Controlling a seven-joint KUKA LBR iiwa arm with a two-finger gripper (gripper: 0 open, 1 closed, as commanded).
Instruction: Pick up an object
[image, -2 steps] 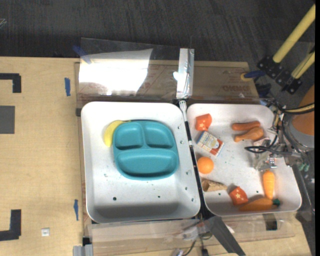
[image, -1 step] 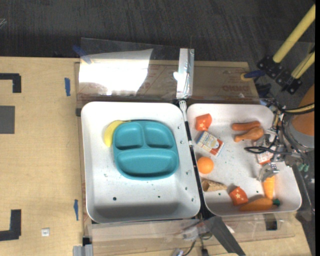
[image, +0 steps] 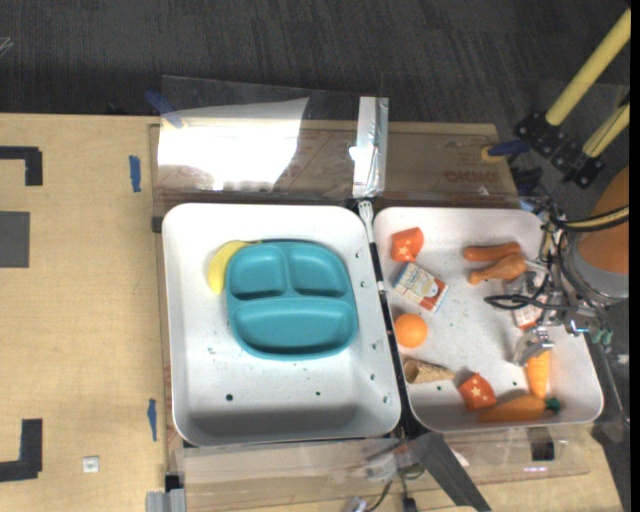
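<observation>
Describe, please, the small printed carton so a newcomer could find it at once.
Look in the right-hand shallow white bin, toward its left wall. The small white and orange printed carton lies tilted there, between a red toy pepper above and a round orange ball below. It alone is boxy and printed.

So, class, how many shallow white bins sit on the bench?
2: the left white bin holding a teal divided plate, and the right white bin with small toy foods, directly beside it.
</observation>
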